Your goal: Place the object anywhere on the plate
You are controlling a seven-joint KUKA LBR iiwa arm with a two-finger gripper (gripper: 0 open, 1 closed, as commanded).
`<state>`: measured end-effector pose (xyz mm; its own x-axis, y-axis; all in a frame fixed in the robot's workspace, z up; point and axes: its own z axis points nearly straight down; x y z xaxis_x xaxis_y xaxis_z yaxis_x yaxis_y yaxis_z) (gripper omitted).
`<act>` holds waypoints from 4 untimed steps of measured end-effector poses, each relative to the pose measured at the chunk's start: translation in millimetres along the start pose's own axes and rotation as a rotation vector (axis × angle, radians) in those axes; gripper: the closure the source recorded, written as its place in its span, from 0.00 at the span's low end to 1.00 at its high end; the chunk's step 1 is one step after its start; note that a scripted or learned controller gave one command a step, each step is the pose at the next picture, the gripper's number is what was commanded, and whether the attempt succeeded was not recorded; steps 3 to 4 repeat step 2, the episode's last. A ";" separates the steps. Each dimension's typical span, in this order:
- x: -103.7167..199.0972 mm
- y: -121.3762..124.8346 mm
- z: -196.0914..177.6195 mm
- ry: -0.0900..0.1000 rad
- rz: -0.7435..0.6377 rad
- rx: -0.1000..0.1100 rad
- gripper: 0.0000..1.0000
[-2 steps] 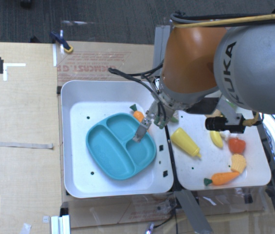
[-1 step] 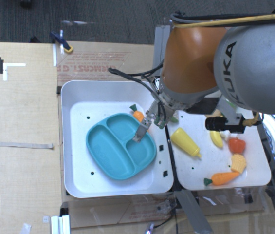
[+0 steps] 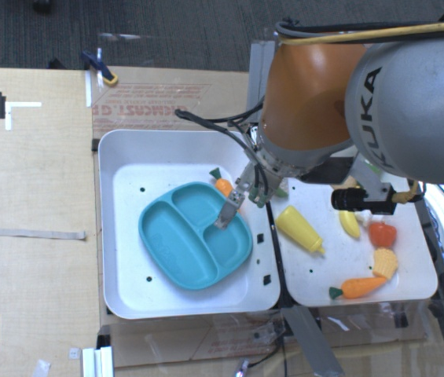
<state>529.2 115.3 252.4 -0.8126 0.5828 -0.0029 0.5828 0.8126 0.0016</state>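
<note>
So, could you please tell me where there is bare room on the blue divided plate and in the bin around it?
The blue divided plastic plate has its large lower-left compartment and upper compartment bare. The gripper hangs over the right compartment, and a small orange toy carrot sits at the upper rim: crowded there. The left white bin has bare floor left of and below the plate.
</note>
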 end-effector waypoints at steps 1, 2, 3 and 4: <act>0.0 0.0 0.0 0.000 0.000 0.000 0.00; 0.0 0.0 0.0 0.000 0.000 0.000 0.00; 0.0 0.0 0.0 0.000 0.000 0.000 0.00; 0.0 0.0 0.0 0.000 0.000 0.000 0.00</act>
